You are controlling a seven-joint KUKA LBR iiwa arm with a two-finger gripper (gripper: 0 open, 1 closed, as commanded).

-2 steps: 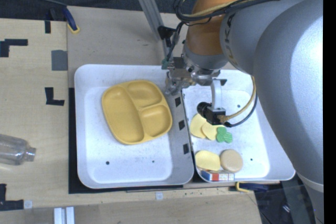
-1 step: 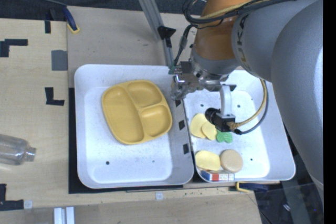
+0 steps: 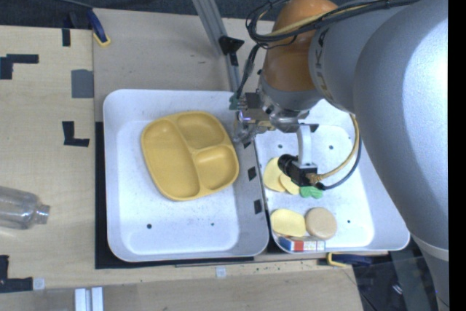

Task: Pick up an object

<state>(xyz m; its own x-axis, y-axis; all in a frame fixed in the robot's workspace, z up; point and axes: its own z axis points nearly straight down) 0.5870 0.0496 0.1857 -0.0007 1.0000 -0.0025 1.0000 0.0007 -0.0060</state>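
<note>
A yellow divided plate point(image 3: 191, 154) lies in the left bin point(image 3: 124, 229). In the right bin point(image 3: 364, 229) are a pale yellow slice point(image 3: 274, 175), a yellow round piece point(image 3: 287, 222), a tan round piece point(image 3: 321, 223) and a small green piece point(image 3: 312, 192). A black part with a cable point(image 3: 290, 165) hangs over the yellow slice. My gripper point(image 3: 247, 127) sits low over the ridge between the two bins, just right of the plate's rim. I see nothing clearly held in it.
The grey arm and its orange band point(image 3: 295, 47) cover the upper right bin. A slanted metal rail point(image 3: 204, 4) runs down to the bins' back edge. A clear bottle point(image 3: 18, 209) lies on the bench at far left.
</note>
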